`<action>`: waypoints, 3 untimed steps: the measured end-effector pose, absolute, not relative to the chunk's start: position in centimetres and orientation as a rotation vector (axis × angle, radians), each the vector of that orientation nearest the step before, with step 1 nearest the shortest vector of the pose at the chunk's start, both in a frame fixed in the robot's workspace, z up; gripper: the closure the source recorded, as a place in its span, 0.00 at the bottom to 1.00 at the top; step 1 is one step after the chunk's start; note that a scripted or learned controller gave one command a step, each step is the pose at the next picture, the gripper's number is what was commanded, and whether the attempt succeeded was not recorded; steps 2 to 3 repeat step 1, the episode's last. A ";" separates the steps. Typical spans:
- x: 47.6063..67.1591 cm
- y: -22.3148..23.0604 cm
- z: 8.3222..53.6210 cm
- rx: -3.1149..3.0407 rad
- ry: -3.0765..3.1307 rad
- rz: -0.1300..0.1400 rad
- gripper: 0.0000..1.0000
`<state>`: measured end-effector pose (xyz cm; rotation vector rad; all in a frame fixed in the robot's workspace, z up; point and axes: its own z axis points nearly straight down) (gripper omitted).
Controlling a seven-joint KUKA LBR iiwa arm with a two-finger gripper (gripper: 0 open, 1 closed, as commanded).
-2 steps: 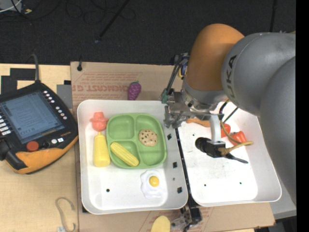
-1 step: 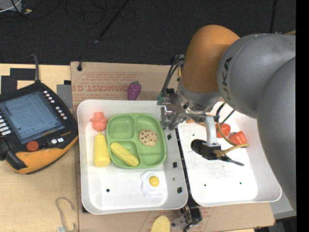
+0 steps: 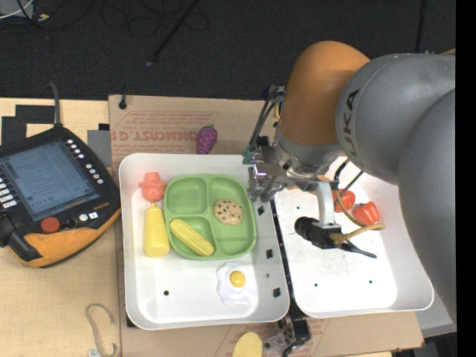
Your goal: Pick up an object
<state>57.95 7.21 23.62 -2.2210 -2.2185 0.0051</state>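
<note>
Cookie [image 3: 228, 211] looks your closest pick: it lies just left of the gripper [image 3: 259, 184], slightly nearer, in the green tray's [image 3: 186, 197] right compartment. You cannot tell whether the gripper is open.

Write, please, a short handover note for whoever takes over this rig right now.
Gripper: low over the divide between the bins, beside the green plate; nothing visibly held.
Left bin: the plate with a cookie and corn, a yellow bottle, a pink toy, a fried egg.
Right bin: a red toy.
Done: nothing lifted yet.
Left: grasp one thing and raise it.
</note>
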 end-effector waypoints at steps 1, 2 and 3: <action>58.7 6.7 21.8 -2.221 -2.218 0.007 1.00; 58.7 6.7 21.8 -2.221 -2.218 0.007 1.00; 58.7 6.7 21.8 -2.221 -2.218 0.007 1.00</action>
